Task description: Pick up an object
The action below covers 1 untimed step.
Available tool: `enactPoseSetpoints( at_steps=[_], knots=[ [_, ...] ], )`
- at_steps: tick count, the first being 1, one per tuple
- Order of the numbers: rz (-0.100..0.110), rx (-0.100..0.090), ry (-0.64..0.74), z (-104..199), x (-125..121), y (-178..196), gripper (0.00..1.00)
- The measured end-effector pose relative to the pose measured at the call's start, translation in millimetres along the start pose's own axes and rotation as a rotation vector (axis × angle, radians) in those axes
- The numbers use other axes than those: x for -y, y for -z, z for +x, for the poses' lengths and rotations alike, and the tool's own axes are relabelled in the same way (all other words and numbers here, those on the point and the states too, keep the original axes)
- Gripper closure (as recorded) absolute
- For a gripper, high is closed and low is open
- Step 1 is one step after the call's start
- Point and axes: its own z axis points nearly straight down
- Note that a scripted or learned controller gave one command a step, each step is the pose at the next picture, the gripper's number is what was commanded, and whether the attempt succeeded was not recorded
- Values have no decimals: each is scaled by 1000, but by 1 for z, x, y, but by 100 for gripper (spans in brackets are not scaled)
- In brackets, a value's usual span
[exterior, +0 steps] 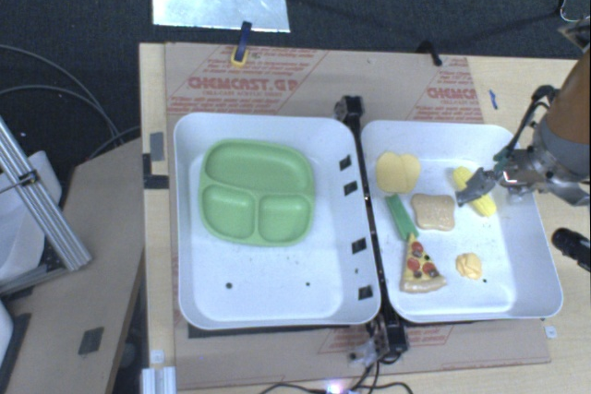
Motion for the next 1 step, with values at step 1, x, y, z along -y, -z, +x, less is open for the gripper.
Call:
enactPoseSetpoints(
  at_steps=[1],
  knots=[
    [-9,1,0,50,-35,-105,0]
  ],
)
